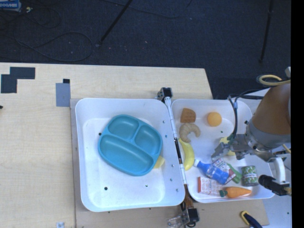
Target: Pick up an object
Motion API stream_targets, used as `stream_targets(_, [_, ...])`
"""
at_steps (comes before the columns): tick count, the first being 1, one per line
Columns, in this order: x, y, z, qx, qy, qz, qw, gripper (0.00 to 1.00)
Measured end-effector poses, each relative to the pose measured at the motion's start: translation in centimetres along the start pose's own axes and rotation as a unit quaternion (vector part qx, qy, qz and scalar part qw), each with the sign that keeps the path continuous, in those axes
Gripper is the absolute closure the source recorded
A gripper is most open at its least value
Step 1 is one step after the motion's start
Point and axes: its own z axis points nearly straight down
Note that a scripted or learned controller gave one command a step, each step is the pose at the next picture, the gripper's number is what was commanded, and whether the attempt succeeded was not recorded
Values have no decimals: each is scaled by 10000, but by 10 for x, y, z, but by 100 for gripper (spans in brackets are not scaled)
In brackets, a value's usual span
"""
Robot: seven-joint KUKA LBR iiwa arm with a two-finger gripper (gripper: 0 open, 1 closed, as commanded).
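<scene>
Two white bins are seen side by side on the desk [38,141]. The left bin [90,194] holds a blue divided plate [129,144], lying tilted across its middle, with a small yellow piece [159,162] just showing at the plate's lower right edge.

The right bin [190,194] holds the loose objects. A brown block [188,115] and an orange ball [214,119] are noted near the far wall, a pale croissant-shaped piece [189,131] just below the block, and a banana [188,156] along the dividing wall. Nearer the front, a blue bottle [213,172], a green can [249,175], a red and white packet [207,186] and a carrot [237,192] lie close together.

The arm [273,118] is seen over the right side of the right bin. The end effector [227,148] is positioned low over the bin, just above the blue bottle. Whether it is open or closed cannot be told from this view, and no object is seen gripped in it.
</scene>
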Motion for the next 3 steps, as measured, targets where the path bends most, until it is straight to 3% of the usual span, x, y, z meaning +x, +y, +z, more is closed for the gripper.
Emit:
stream_targets(1, [3,80,-41,-14,-10,-7,10000,0])
stream_targets(2, [-2,88,19,-2,-5,-5,10000,0])
stream_targets(3, [-13,130,46,-22,-9,-23,10000,0])
